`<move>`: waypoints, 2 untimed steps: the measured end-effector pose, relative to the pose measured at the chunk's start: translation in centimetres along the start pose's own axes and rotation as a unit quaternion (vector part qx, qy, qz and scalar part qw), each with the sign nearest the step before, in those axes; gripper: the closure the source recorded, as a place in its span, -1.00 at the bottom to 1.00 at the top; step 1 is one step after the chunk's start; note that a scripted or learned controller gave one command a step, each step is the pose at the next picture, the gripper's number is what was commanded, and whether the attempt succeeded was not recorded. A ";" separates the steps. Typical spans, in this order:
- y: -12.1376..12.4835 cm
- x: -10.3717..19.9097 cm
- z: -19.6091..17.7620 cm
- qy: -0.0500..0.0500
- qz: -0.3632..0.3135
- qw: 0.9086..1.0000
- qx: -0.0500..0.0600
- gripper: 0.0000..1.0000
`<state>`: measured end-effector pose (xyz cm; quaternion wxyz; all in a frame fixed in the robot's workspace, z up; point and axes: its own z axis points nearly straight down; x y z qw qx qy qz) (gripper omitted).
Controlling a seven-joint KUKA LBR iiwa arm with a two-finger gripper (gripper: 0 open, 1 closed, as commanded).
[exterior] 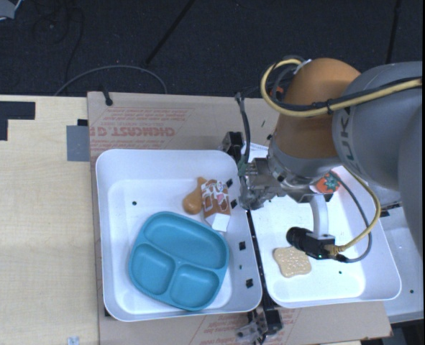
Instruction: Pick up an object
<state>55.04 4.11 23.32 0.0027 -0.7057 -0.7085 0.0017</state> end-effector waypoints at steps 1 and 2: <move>0.4 4.5 1.1 -0.001 0.001 1.000 -0.001 1.00; 0.4 4.5 1.0 -0.001 0.001 1.000 -0.001 -1.00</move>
